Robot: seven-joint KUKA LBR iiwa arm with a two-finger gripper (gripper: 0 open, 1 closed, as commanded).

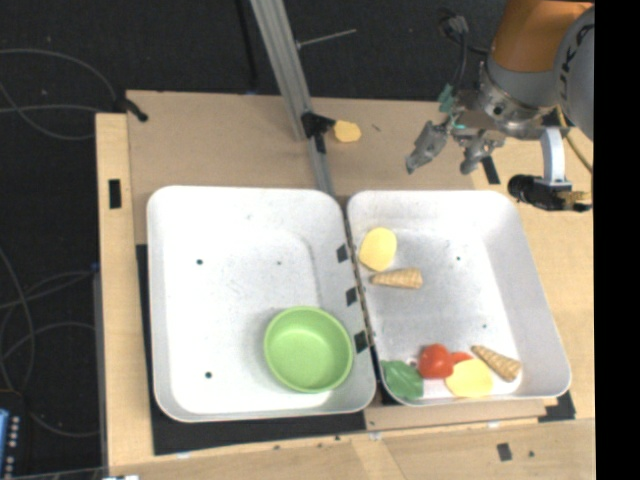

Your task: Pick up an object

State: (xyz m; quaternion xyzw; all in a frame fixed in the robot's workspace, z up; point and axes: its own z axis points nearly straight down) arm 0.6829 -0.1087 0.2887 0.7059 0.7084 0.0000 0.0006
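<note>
1. The yellow ball [377, 248] lies in the right bin [500, 228], near its left wall.
2. The cone [398, 279] just below it points left.
3. The gripper [449, 156] hangs up-right, fingers spread, holding nothing.

Both white bins [250, 230] present a smooth, faintly speckled plastic-like surface with a dull sheen. In the left bin, the green bowl [308, 348] appears as matt plastic. Behind the bins, the bench [200, 138] shows a matt wood-like board, and the slanted post [280, 48] looks like ribbed metal.
</note>
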